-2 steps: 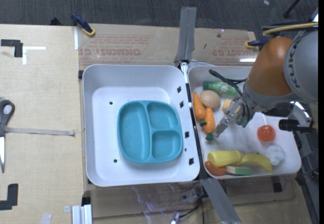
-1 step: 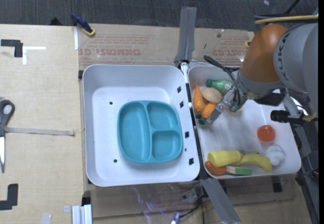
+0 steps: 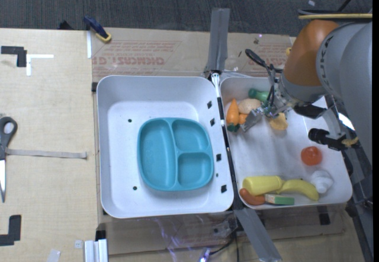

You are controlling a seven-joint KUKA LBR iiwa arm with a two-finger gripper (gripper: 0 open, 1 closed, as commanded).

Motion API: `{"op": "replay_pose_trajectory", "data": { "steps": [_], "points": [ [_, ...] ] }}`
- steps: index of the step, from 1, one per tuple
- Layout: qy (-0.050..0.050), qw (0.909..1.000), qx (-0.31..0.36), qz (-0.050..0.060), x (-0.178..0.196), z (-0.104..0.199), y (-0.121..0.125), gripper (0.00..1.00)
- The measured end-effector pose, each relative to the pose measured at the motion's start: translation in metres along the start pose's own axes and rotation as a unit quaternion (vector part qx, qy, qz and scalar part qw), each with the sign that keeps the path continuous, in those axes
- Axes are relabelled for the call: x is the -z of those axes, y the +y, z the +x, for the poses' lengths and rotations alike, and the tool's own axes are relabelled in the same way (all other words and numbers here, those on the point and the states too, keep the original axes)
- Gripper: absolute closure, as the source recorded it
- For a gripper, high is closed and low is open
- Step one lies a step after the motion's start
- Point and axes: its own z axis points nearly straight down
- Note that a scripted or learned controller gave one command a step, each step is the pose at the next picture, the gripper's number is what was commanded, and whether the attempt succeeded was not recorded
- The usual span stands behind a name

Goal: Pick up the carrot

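Observation:
The carrot (image 3: 233, 112) is a short orange piece with a green tip at its near end. It lies against the left wall of the right bin (image 3: 284, 143), toward the back. My gripper (image 3: 250, 120) hangs low over the bin just to the right of the carrot, its metal tip slanting down and left toward the carrot's green end. Nothing visibly sits in its grasp. The grey arm with its orange band (image 3: 308, 53) comes in from the upper right.
A beige food piece (image 3: 249, 105) and a green piece (image 3: 259, 95) lie behind the gripper. A yellow lump (image 3: 278, 123), a tomato (image 3: 311, 155), a banana (image 3: 299, 188) and several other items fill the bin's front. The left bin (image 3: 112, 154) holds a blue divided plate (image 3: 176, 153).

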Motion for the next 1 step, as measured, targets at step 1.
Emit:
{"op": "replay_pose_trajectory", "data": {
  "steps": [1],
  "points": [
    [0.008,0.9898,-0.142,0.015,0.0037,-0.0138,0.0290,0.00]
  ]
}}
